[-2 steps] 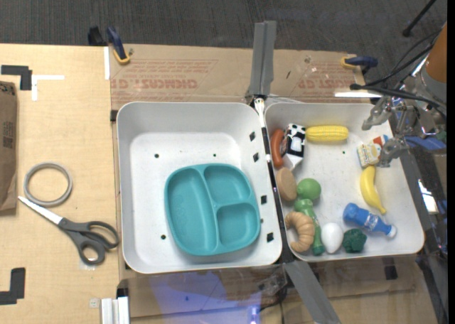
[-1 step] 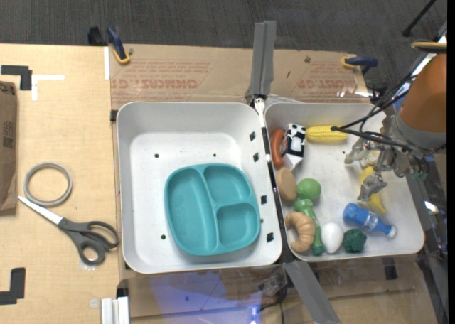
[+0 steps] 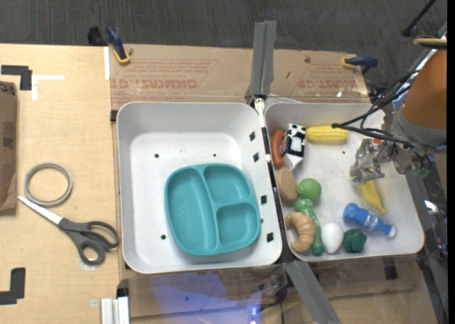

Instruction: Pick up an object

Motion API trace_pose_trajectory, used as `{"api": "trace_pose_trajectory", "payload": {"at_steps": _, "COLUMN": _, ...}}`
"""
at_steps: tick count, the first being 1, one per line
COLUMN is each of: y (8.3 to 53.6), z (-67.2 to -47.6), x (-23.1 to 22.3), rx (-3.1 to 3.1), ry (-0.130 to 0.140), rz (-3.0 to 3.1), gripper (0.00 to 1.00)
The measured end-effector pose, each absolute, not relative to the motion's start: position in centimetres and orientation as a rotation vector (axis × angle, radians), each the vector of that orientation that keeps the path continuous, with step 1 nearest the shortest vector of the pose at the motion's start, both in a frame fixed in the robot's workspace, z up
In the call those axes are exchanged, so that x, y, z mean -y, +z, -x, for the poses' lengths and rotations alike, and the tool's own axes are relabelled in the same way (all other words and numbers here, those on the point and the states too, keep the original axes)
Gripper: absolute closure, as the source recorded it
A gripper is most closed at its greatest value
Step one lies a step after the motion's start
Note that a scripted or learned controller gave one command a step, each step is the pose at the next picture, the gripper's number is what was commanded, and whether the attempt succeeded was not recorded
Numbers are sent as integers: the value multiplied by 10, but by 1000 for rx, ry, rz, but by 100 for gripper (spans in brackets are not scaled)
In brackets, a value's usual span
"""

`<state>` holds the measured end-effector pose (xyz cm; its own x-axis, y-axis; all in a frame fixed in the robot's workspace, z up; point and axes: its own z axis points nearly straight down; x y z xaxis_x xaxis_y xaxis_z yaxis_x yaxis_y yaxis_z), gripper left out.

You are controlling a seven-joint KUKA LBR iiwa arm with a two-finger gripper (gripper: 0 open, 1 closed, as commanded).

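- Far L on the worktop (image 3: 64, 102): tape roll (image 3: 47, 183), w/ scissors (image 3: 75, 229) just below it, blades pointing up-left, grey handles toward the bins.
- L bin (image 3: 135, 131): holds a teal divided tray (image 3: 212, 209), three compartments, lying flat in the lower middle of the bin.
- R bin (image 3: 407, 241): touching the L bin along the centre seam; all loose items are in here.
- Along R bin's L wall, top to bottom: red-orange sausage-like piece (image 3: 276, 147), black-and-white toy (image 3: 294, 139) beside it, brown egg-ish item (image 3: 286, 184), green ball (image 3: 308, 190), croissant (image 3: 301, 231).
- Corn cob (image 3: 324, 134): lies near the top wall, roughly horizontal.
- Bottom row: white egg (image 3: 331, 234), dark green broccoli-like piece (image 3: 355, 240), blue bottle (image 3: 367, 219) lying on its side, cap toward lower R.
- Banana (image 3: 372, 195): mid-R of the bin, just under the gripper, above the blue bottle.
- Gripper (image 3: 367, 170): over the R part of the R bin, pointing down, tips at the banana's upper end; can't tell if fingers are wide or narrow, nothing visibly held between them.
- Arm (image 3: 426, 102): enters from the R edge, orange band visible, cables running across toward the corn.
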<state>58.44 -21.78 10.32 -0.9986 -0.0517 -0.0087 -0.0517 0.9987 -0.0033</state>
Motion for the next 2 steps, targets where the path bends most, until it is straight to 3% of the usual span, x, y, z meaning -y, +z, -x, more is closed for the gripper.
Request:
{"api": "trace_pose_trajectory", "payload": {"at_steps": 1, "y": 283, "z": -660, "x": 196, "rx": -3133, "ry": -2, "rz": 122, "gripper": 100}}
{"api": "trace_pose_trajectory", "payload": {"at_steps": 2, "y": 94, "z": -661, "x": 162, "rx": -3117, "ry": -2, "rz": 337, "gripper": 100}}
